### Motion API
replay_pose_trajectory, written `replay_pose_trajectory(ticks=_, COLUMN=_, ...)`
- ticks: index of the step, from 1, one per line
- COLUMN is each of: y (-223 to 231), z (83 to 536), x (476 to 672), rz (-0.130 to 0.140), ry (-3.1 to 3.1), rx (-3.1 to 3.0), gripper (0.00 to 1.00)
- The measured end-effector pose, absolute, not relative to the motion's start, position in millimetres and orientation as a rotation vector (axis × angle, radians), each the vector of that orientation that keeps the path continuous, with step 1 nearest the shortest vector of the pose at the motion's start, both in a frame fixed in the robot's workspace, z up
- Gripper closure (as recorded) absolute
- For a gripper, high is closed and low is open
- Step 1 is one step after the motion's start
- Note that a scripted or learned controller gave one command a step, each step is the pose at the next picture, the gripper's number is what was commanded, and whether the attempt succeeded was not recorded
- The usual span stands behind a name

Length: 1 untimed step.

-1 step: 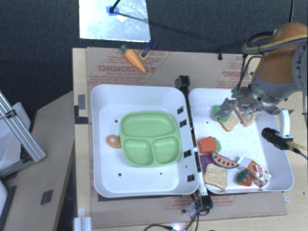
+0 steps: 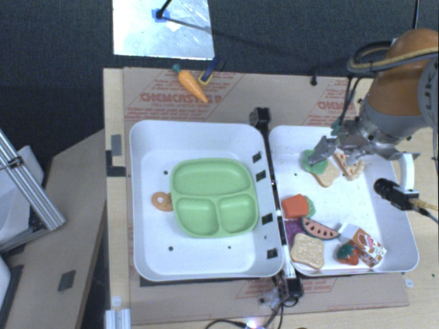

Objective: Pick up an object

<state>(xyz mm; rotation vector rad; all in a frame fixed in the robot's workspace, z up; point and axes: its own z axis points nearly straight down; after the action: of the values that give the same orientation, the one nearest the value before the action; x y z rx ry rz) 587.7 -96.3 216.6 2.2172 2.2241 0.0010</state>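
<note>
The grey two-finger gripper (image 2: 337,156) hangs low over the far part of the right shallow white bin (image 2: 401,242), its fingers spread apart and holding nothing, one tip over a small green toy piece (image 2: 311,160) and a tan toast-shaped toy slice (image 2: 328,175) just beside it. Both look like light, stiff, smooth plastic, likely slippery; pinching the slice across its narrow edges seems safest.
</note>
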Motion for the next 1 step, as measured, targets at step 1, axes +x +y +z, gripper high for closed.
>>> replay_pose_trajectory(ticks=1, y=-91.0, z=166.8, x=596.3, rz=-0.003, ry=2.229, rx=2.217, gripper=0.0)
